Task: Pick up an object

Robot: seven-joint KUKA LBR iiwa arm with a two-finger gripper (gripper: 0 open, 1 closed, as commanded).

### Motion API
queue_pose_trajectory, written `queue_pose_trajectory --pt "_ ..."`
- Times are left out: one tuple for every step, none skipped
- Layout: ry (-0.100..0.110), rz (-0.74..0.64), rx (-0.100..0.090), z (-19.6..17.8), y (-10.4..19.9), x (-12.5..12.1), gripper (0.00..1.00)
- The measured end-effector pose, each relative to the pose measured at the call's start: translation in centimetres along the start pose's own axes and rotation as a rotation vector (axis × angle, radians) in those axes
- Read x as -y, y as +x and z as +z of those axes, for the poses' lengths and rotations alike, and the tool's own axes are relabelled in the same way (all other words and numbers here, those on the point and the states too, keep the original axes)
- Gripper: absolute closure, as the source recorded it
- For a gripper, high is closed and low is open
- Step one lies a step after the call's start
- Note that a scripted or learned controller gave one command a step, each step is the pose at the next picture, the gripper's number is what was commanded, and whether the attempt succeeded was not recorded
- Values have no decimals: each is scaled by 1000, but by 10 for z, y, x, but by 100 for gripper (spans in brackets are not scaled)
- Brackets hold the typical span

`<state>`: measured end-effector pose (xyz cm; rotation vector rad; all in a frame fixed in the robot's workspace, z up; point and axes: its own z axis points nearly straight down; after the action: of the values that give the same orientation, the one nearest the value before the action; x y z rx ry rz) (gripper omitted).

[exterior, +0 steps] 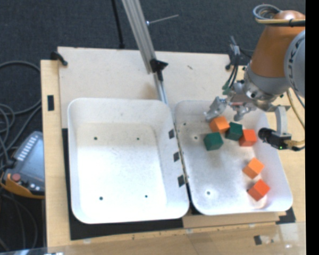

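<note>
A pale bench (pixel 111 70) carries two white bins; the right bin (pixel 202 193) holds six blocks. The gripper (pixel 229 109) hangs open and empty above the orange block (pixel 219 124). It should descend straight, straddle that block, clearing the green block (pixel 234 131) beside it.

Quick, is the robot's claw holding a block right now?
gripper: open, holding nothing, fingers spread just above the orange block.
</note>
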<state>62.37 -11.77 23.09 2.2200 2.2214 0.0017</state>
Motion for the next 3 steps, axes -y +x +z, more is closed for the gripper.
queue_pose_trajectory --pt "-4 -2 3 112 -64 -25 0" --pt "-2 -6 0 134 -9 -44 0" --pt "-4 -3 4 122 -14 -43 100"
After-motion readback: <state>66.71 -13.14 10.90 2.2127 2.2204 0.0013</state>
